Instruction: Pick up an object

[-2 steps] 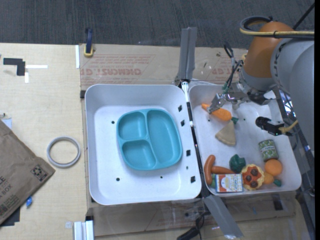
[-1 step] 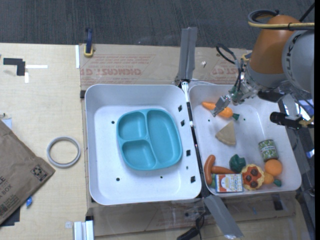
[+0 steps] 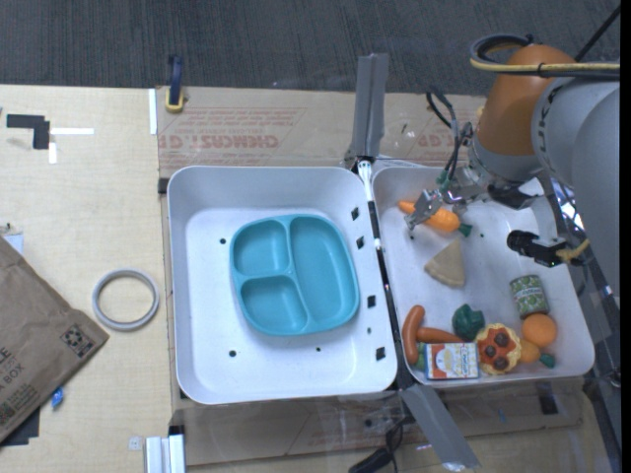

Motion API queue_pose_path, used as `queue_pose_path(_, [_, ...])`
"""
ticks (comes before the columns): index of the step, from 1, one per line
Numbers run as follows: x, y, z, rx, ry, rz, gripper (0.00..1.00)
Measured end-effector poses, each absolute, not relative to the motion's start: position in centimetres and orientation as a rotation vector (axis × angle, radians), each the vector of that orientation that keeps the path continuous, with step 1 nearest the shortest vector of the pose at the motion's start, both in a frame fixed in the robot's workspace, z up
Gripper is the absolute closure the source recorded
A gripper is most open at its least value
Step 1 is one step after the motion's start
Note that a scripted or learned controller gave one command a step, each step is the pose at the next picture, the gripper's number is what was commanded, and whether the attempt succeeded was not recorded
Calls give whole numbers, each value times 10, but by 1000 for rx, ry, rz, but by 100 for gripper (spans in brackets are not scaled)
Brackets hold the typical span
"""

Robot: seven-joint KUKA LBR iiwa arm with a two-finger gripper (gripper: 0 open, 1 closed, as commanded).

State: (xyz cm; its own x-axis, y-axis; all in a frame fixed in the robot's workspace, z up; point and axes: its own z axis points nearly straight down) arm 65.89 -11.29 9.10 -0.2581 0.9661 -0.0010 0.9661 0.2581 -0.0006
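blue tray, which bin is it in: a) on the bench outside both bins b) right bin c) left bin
c: the blue tray lies flat in the middle of the left bin, while the toy food is all in the right bin.

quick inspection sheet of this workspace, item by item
surface: two white bins side by side; left bin holds a blue divided plate, right bin holds toy food
job's things: orange carrot under the gripper, tan wedge, sausage, green piece, pizza slice, small carton, can, orange
clutter: tape ring, cardboard box at left
gripper: gripper low at the carrot; grasp unclear
cables: black cables by the wrist
surroundings: cardboard sheet behind the bins, dark floor
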Motion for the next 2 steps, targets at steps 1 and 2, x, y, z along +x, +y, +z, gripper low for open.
queue_pose_path(1, [658,-114,98,1918,2496,-8,100])
queue_pose_path(2, [659,-61,190,2401,2026,-6,100])
